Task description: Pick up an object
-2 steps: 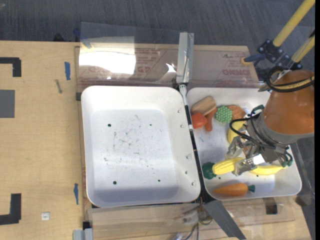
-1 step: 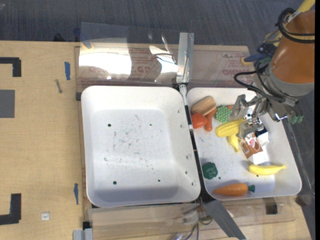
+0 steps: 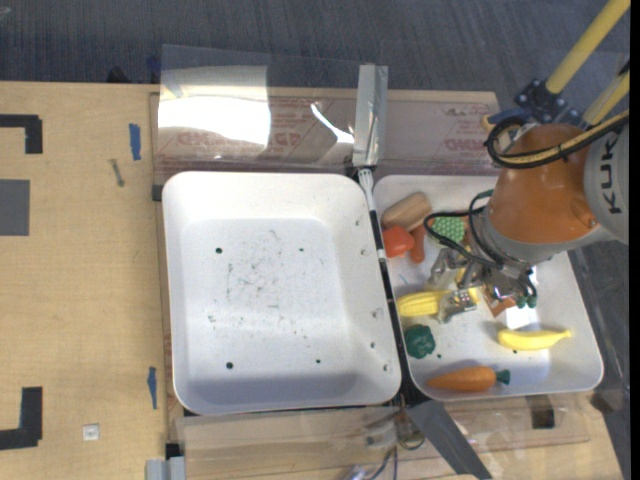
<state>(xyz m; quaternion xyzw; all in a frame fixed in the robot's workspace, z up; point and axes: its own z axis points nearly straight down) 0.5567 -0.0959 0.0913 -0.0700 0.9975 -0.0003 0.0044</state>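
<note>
Orange banded the arm above the wrist, and below it the gripper [image 3: 462, 286] hung low in the right bin [image 3: 585, 363], among the toys. Its metal parts sat just beside the corn [image 3: 420, 304], which lay near the bin's left wall. Whether it was wide, narrow or closed on anything could not be told; the wrist hid most of it.

Around it lay the other toys: a tan bread-like piece [image 3: 405, 209] at the top, a small red piece [image 3: 398, 242] under that, a green piece [image 3: 420, 342] below the corn, a carrot [image 3: 462, 378] along the front wall and a banana [image 3: 535, 339] toward the right. The left bin [image 3: 270, 278] sat alongside, well apart from the work.

The step in hand looked like the reach or the grasp itself, with the corn the likeliest target, since it lay nearest. No toy was seen lifted. The next move would likely call for closing squarely on the corn, then rising straight without nudging the green piece close by.
</note>
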